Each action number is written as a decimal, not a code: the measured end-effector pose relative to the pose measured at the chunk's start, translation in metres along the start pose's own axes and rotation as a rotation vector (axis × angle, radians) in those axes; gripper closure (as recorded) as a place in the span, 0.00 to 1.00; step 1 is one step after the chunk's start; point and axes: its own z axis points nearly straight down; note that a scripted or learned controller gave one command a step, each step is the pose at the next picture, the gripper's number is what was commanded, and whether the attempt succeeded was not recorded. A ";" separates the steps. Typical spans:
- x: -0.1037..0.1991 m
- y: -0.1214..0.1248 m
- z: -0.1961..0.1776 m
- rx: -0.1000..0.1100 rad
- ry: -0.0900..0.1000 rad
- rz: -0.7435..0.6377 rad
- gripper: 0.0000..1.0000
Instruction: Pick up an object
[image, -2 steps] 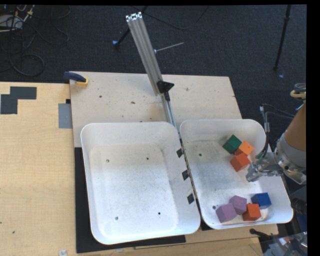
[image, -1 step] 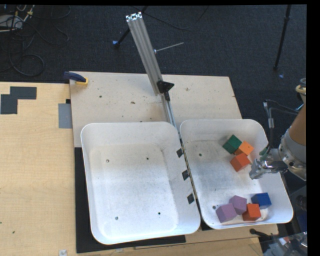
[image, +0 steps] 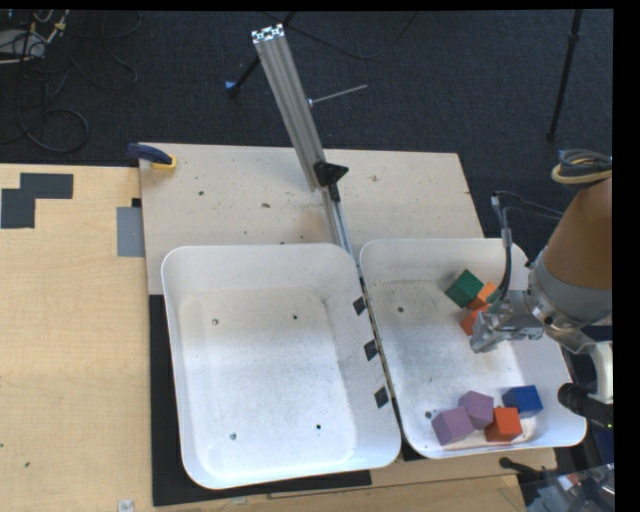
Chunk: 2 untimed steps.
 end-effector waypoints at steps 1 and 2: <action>0.055 0.001 0.005 0.003 0.001 -0.001 1.00; 0.096 0.010 0.002 0.002 0.000 0.001 1.00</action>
